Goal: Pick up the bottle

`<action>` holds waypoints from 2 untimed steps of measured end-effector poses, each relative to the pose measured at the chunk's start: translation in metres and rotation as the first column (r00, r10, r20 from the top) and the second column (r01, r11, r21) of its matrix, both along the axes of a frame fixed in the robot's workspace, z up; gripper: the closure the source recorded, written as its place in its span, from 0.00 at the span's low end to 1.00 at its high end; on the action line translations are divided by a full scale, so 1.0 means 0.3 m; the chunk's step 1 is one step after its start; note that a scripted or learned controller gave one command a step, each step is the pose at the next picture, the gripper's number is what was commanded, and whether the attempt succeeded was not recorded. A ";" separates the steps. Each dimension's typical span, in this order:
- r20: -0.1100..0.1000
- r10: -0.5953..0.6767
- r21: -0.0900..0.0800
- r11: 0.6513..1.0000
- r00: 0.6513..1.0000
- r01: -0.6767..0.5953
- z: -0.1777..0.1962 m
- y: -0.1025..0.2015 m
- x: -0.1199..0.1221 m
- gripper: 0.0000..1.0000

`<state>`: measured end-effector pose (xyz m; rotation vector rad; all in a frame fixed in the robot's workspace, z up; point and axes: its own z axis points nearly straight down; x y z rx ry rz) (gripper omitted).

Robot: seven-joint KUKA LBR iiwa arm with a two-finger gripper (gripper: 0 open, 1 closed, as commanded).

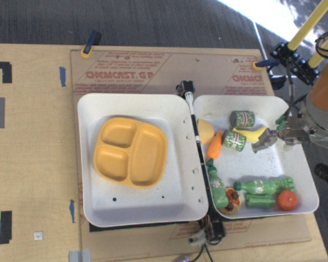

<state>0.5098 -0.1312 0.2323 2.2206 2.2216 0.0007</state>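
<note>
Hung low over the right bin's upper right part, the hand, reaching in from the right, fingers slightly parted, nothing between them. Lay on its side near the front wall of that bin, the green bottle, well apart from the hand, just beside a tomato. Sat in the left bin, a yellow divided tray.

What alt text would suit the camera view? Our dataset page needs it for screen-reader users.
A robot gripper hovers over the right bin, near two green cans and a banana; a green bottle, tomato and carrot also lie there. The left bin holds a yellow divided plate.
</note>
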 end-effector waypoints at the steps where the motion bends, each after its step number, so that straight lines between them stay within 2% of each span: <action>1: -0.001 0.166 0.000 0.986 0.986 -0.166 -0.371 -0.199 -0.103 0.00; 2: 0.004 -0.011 -0.002 1.000 1.000 0.011 -0.478 -0.123 -0.097 0.00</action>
